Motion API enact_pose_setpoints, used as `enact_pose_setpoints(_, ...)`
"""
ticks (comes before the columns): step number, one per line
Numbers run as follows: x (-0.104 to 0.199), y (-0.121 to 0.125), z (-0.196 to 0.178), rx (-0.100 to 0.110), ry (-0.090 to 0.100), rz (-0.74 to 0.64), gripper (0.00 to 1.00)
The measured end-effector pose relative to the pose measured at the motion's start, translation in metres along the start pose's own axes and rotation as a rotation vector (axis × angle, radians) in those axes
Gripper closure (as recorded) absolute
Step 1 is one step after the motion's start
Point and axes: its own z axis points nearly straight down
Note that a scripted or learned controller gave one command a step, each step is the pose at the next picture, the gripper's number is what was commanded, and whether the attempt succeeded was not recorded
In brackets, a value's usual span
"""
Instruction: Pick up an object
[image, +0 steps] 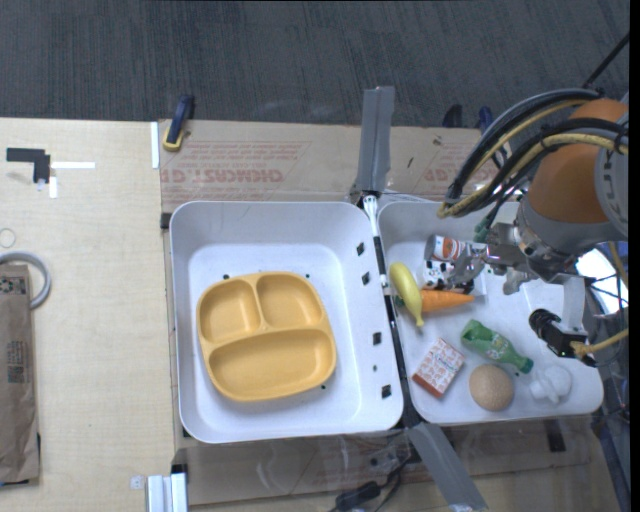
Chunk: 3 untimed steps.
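Objects for picking lie in the right bin (590, 400), where the claw (462, 262) hangs low at the back, by a small white-and-red item (445, 248); whether it is open or closed I cannot tell. Just beside it lie a carrot (445, 297) and banana (406, 291); farther off, a green bottle (494, 345), red box (438, 366) and egg (491, 387). This looks like the approach step; next it must settle on one item and close.

1 fixed camera above the worktop (80, 300), looking down at a slant, both bins (190, 330) in frame, arm (570, 190) entering from the right
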Motion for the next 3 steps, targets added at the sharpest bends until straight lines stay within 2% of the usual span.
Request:
enact_pose_setpoints(1,0.005,0.056,0.058,-0.025,0.0,0.07,0.0)
enact_pose_setpoints(2,0.001,0.058,0.044,-0.034,-0.008,0.068,1.0)
enact_pose_setpoints(3,0.009,0.004,0.026,0.002,0.0,0.219,1.0)
